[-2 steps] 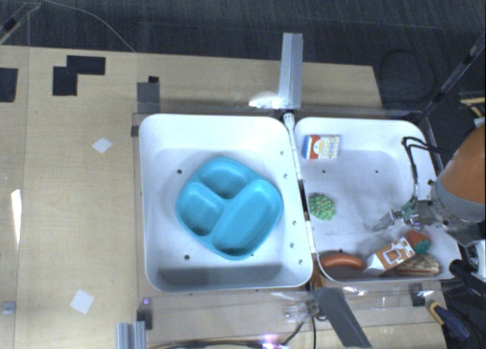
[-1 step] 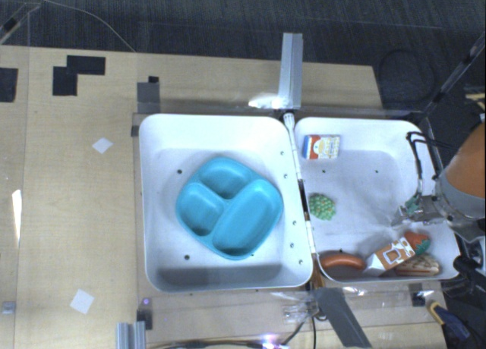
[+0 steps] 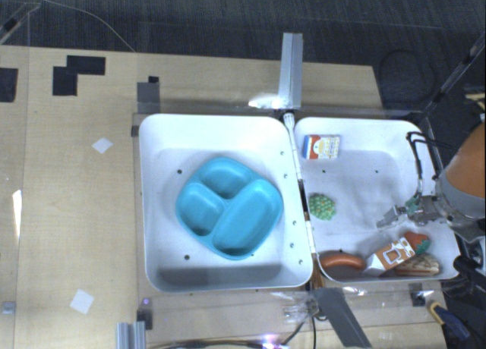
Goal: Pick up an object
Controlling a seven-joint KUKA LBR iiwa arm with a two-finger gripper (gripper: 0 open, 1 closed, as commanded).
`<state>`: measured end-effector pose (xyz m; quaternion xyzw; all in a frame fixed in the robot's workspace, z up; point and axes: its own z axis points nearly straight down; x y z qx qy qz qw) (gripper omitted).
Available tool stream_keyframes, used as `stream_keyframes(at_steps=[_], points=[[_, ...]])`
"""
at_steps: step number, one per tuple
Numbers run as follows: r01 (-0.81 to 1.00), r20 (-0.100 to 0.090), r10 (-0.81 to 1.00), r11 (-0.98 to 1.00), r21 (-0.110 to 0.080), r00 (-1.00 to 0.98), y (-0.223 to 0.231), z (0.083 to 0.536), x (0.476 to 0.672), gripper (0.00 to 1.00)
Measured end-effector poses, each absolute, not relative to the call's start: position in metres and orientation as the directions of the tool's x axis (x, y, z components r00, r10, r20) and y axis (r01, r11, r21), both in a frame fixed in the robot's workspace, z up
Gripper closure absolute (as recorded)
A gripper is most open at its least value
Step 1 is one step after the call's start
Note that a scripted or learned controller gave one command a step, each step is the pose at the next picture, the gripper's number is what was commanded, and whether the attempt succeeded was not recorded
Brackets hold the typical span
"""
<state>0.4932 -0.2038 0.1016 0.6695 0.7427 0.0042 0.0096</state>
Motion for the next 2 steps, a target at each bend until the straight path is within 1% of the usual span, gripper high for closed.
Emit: stream_keyframes(at_steps=[1,2], points=[[0.994,-0.01,0.995,0.104,0.024,-0.104,-0.2038,0.1129,0.4951,1.0],[0.994,-0.01,0.995,0.104,0.024,-0.104,-0.2039,0.1129,0.495,0.0]])
